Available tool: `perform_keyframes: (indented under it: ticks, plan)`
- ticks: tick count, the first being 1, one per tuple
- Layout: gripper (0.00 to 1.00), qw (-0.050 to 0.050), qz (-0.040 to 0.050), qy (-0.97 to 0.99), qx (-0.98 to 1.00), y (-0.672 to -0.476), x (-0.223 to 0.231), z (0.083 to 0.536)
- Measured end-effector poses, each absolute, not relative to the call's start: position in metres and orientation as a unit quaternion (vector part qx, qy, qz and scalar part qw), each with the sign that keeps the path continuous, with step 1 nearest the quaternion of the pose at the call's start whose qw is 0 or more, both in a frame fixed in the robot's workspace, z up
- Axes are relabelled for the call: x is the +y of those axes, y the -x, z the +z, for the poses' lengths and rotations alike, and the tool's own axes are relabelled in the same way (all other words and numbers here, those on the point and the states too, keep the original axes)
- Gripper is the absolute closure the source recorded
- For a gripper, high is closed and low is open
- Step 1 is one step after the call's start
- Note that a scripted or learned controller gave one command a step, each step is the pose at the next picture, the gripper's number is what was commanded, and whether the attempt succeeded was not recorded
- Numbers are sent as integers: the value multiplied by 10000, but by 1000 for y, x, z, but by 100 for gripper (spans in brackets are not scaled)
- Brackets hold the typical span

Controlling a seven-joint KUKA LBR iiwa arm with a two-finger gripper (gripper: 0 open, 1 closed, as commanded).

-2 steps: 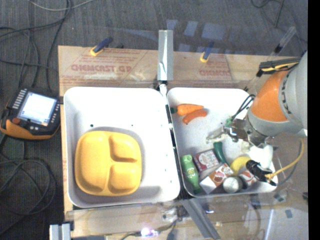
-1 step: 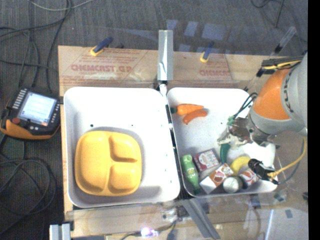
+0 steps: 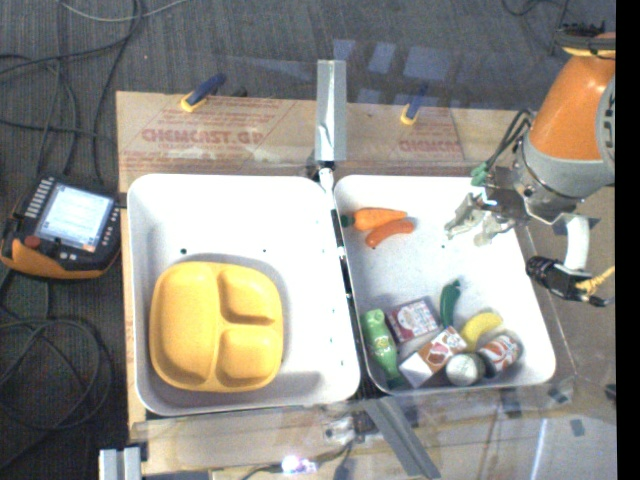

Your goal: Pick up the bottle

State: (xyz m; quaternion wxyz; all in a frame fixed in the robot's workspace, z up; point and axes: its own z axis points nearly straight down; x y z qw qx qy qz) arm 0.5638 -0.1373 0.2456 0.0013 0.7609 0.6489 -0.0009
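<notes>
The bottle [image 3: 379, 335] is small and green, and lies along the left wall of the right bin [image 3: 535, 298], near its front. My gripper [image 3: 476, 221] hangs over the far right part of that bin, well away from the bottle. Its two metal fingers stand open with nothing between them. The grey arm with its orange band [image 3: 575, 88] comes in from the upper right.
An orange carrot [image 3: 380, 215] and an orange sausage-like piece [image 3: 390, 231] lie at the back of the right bin. Near the bottle are a small box [image 3: 415, 320], a green pepper [image 3: 449, 300], a yellow fruit [image 3: 482, 325] and cans [image 3: 500, 351]. A yellow divided plate [image 3: 217, 324] is in the left bin [image 3: 140, 218].
</notes>
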Motion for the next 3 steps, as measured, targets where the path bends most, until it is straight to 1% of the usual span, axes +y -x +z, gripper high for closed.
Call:
perform_keyframes:
  ticks: [1,2,3]
  plan:
    - [0,9,-24,-7614,6483,-563,-138,245]
    - [0,-16,-5,-7523,6588,-550,-176,93]
    - [0,-1,83,-7875,6163,-547,-192,92]
